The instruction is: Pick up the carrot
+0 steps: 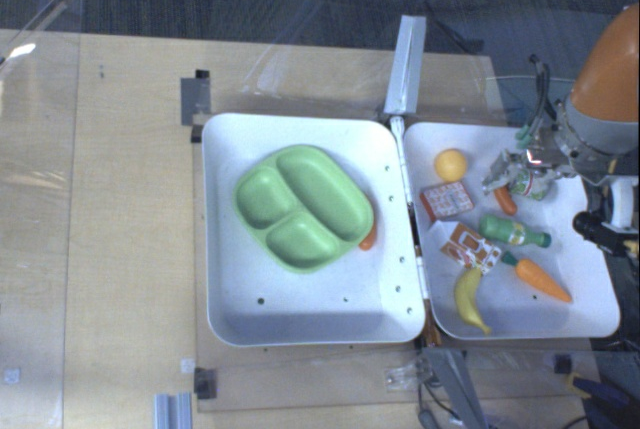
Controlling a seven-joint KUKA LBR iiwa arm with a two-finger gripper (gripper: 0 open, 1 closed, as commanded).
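Note:
The carrot, orange with a green top, lies in the near right part of the right bin, pointing toward the bin's right corner. My gripper hangs over the far part of that bin, well behind the carrot and apart from it. Just below the gripper lies a small orange-red piece. A green bottle lies between the gripper and the carrot.
The right bin also holds a yellow-orange ball, a red box, a snack packet and a banana. The left bin holds a green divided plate with a small orange item at its edge.

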